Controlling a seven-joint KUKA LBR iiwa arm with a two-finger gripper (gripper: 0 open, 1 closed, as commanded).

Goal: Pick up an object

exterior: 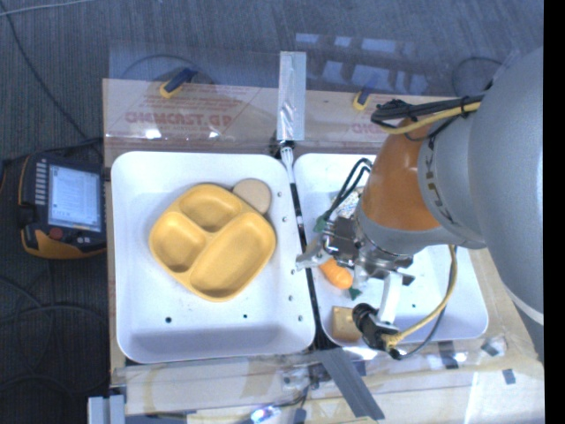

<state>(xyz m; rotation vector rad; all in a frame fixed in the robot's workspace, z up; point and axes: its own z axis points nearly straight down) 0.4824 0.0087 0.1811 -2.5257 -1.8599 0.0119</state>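
Hovering my end effector (346, 259) over the orange piece (335, 275) by the right bin's (459, 321) left wall; finger state unclear; next, descend squarely.

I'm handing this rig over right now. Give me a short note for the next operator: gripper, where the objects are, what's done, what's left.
Gripper: low in the right bin, by its left wall, over an orange object; the view does not settle whether it has a grip.
Left bin: yellow divided plate at centre, with a tan round piece touching its upper right edge.
Right bin: a brown object near the front edge.
Done: arm lowered over the orange object.
Left: confirm the grasp and lift.
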